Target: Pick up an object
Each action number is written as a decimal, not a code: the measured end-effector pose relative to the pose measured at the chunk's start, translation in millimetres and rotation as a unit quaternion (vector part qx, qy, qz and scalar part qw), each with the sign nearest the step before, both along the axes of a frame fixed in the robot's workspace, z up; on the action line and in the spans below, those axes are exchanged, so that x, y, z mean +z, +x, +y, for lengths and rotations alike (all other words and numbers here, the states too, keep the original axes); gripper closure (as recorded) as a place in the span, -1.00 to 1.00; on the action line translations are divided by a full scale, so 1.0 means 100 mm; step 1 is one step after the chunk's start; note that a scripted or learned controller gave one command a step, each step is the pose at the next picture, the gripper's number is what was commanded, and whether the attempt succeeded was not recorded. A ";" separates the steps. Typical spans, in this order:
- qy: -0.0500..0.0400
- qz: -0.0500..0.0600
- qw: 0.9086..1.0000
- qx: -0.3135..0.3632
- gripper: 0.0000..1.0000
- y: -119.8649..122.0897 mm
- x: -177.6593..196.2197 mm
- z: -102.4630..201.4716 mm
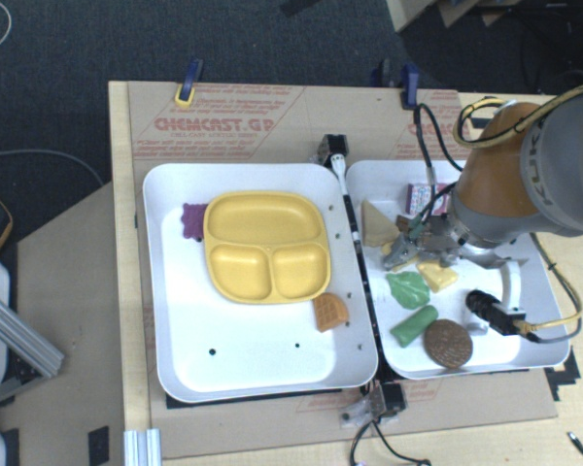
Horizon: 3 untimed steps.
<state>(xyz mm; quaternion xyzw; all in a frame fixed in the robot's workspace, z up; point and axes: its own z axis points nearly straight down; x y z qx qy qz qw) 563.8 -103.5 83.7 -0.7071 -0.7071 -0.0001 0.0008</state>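
Note:
My gripper [405,249] is down in the right bin [381,179], at its left-middle, under the grey arm with the orange band. It sits just right of a tan wedge [377,223] and just above a pale green flat piece [406,287]. A yellow block [439,277] lies close by, at its lower right. Further toward the front lie a green cylinder [412,325] and a brown round disc [448,343]. A pink-striped packet [418,198] lies behind the gripper, partly hidden by the wrist. Nothing is visibly lifted.
The left bin [165,289] holds a yellow three-part plate [268,245], a purple piece [192,220] at the plate's left edge, and an orange-brown chunk [330,311] near the wall between the bins. Cardboard lies under both bins.

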 end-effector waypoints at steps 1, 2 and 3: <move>-0.002 -0.005 1.000 -0.001 1.00 0.02 0.15 -0.02; -0.001 -0.004 1.000 0.000 1.00 0.12 0.74 -0.04; -0.002 -0.004 1.000 0.000 1.00 0.03 1.29 -0.03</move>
